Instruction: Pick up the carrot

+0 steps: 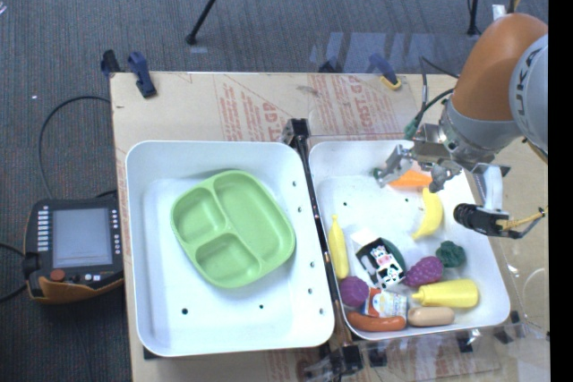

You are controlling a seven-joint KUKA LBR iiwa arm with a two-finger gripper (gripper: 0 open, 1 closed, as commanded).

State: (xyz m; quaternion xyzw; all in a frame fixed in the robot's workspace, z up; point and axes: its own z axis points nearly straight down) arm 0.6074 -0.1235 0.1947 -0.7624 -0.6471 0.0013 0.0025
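Note:
The orange carrot (413, 180) lies near the back of the right bin (358, 158), just above a banana (431, 215). My gripper (414, 174) hangs right over it, reaching in from the right under the grey and orange wrist. Its fingers are spread, one finger (391, 167) to the carrot's left and the other to its right, so the gripper stands open astride the carrot. Part of the carrot's top is hidden by the gripper body. I cannot tell if the fingertips touch the bin floor.
The right bin's front holds a corn cob (337, 248), a cow-print carton (380, 262), purple grapes (425, 270), broccoli (450, 254), a yellow bottle (445, 292) and a sausage (378, 322). A green divided plate (233, 226) lies in the left bin (143, 192).

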